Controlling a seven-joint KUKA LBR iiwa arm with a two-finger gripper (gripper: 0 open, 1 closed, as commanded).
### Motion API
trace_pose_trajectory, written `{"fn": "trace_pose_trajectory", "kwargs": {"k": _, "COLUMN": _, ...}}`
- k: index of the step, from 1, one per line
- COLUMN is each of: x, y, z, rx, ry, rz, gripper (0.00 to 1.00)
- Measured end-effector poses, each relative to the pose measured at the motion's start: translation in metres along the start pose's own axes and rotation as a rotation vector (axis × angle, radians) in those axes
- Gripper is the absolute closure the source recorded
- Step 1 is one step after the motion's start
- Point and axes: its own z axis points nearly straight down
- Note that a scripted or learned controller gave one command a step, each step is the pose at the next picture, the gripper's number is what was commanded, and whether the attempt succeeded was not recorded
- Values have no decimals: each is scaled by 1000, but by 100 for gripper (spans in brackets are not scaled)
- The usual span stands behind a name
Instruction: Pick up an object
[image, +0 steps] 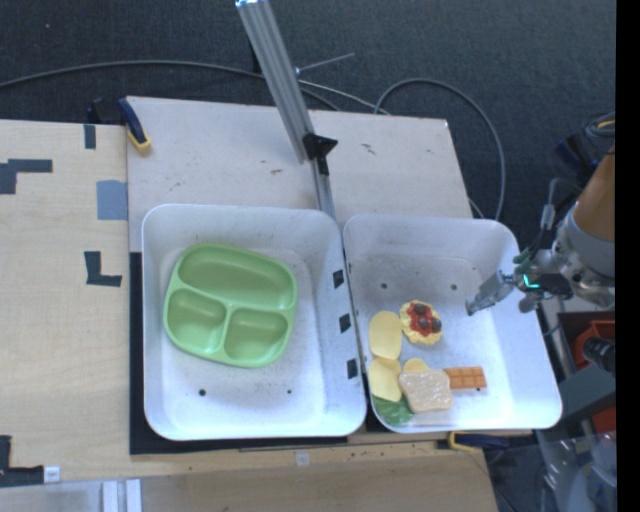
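Gripper (492, 292) over right bin (520, 330), grip state unclear, toy foods (421, 322) nearby, green plate (231, 304) in left bin (160, 330)

- Divided plate (231, 305) in left bin (160, 400).
- Food pieces (420, 360) clustered in right bin (530, 390), toward its near left.
- Gripper (490, 293) over right bin's right side.

You see a pale wood-topped counter (60, 300) carrying two shallow white plastic bins, left (160, 400) and right (530, 380), touching side by side.
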Motion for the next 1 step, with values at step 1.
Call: {"fn": "trace_pose_trajectory", "kwargs": {"k": 1, "x": -3, "y": -2, "z": 44, "rx": 5, "ry": 0, "rz": 1, "gripper": 0}}
